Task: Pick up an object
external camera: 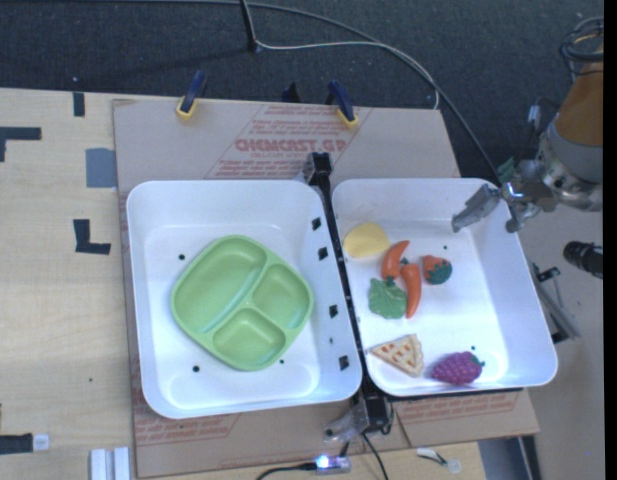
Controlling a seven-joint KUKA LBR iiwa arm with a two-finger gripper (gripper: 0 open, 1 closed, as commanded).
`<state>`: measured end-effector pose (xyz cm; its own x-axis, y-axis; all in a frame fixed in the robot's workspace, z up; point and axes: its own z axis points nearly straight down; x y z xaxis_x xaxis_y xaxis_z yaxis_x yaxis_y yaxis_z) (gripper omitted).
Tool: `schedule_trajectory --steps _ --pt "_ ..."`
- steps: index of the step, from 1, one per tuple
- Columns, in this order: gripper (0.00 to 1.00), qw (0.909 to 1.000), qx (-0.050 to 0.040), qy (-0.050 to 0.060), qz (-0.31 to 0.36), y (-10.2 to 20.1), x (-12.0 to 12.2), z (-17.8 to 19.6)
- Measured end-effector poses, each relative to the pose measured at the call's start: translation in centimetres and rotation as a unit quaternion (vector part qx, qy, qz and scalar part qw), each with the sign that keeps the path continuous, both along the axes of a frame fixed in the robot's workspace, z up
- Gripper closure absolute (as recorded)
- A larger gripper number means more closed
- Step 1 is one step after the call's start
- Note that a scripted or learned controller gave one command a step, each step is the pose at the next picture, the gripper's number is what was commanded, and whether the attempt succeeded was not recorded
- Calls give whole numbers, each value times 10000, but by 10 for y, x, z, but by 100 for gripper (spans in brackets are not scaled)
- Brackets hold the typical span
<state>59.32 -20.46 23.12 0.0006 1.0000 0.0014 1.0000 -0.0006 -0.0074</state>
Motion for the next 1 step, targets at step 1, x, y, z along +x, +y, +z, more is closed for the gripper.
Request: schedule_trajectory --steps 1 --pt "0 10000 -7 -36 5 0 1 4"
